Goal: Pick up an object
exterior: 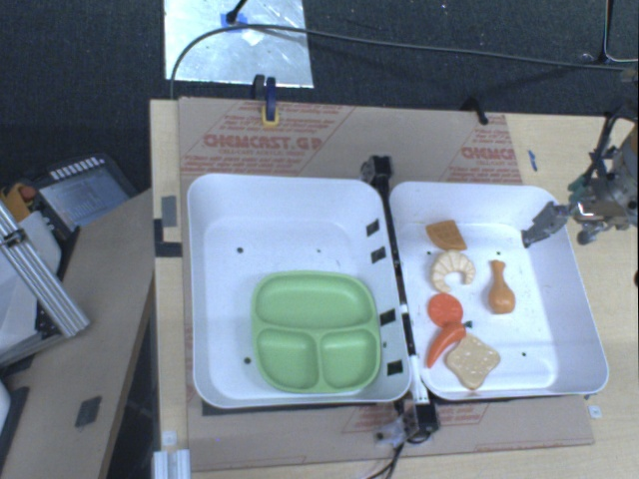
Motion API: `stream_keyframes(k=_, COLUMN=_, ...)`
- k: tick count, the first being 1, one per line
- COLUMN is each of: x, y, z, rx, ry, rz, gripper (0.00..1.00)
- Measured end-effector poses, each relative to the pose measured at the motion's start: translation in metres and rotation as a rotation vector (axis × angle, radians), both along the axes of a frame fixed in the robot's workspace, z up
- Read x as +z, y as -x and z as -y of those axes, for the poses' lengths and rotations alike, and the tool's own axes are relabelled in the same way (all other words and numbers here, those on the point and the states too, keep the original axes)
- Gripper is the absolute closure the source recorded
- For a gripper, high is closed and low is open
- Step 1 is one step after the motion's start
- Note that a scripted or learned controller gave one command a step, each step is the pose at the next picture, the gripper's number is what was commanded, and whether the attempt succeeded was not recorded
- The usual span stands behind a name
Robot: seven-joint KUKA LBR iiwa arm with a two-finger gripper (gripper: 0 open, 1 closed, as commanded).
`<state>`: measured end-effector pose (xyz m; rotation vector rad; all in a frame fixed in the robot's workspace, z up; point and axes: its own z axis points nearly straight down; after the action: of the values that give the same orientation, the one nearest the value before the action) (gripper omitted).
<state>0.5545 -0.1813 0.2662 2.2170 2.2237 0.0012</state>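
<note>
Drumstick [499, 287] in right bin [569, 297], well apart from jaws at its far-right rim, grip state indiscernible.

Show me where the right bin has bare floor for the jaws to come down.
Right bin: bare floor right of the drumstick and along the front right corner. Crowded down its left side, where cracker, croissant, tomato, carrot and toast stack up.

The bench [170, 367] bears a printed cardboard sheet [300, 133] under two white bins [215, 267] side by side.
</note>
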Motion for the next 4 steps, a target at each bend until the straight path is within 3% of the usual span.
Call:
stream_keyframes(k=3, x=-0.145, y=-0.007, z=-0.007, rx=-0.001, ry=-0.001, rz=-0.002, gripper=0.00)
stream_keyframes(k=4, x=-0.132, y=-0.008, z=-0.006, rx=-0.002, ry=0.000, rz=0.002, gripper=1.00)
